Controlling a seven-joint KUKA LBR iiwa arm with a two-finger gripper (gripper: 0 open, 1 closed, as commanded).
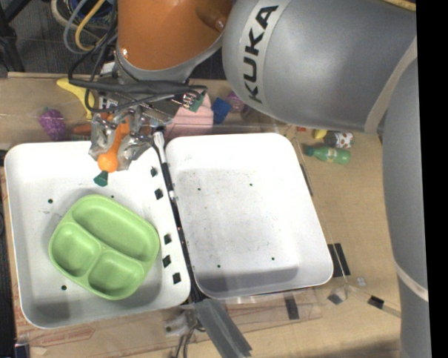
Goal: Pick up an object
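Observation:
My gripper point(117, 148) hangs over the far edge of the left bin point(26, 220). Between its metal fingers point(137, 149) sits a small orange carrot toy point(110, 159), tilted, with its dark green tip point(102, 180) pointing down toward the bin floor. The fingers look shut on it. A light green divided plate point(102, 246) lies flat in the left bin, below and a little left of the gripper.
The right bin point(244, 211) sits beside the left one, sharing a middle rim. On the bench behind the bins lie purple grapes point(52, 123), a yellow banana point(76, 92), a pink block point(188, 123), a blue piece point(221, 108) and a green bottle point(330, 155).

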